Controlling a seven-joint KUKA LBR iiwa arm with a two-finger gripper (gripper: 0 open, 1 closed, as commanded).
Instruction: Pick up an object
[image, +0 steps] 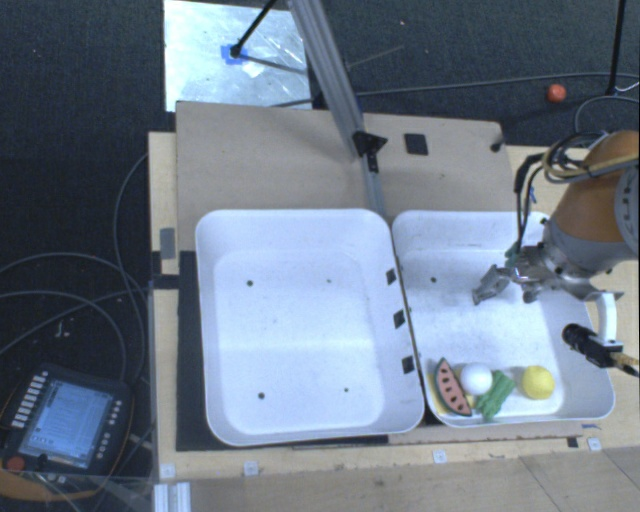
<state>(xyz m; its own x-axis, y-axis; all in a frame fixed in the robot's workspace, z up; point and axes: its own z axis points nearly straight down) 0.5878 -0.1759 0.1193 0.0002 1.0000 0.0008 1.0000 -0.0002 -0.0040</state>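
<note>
Dark carpet (80, 120) around pale wooden bench (300, 150). Bright reflective patch (225, 50) on floor at top. Cables (70, 290) loop at left; pendant (65, 418) lower left. Orange ball (556, 93) on carpet, upper right.

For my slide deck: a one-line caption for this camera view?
End effector above the right bin; toy foods clustered at its near edge.

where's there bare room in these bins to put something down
The left white bin has a bare floor from wall to wall. In the right white bin, the far-left floor is bare, beside the grey gripper. Its near edge is crowded: watermelon slice toy, white ball, green toy, yellow lemon.
</note>
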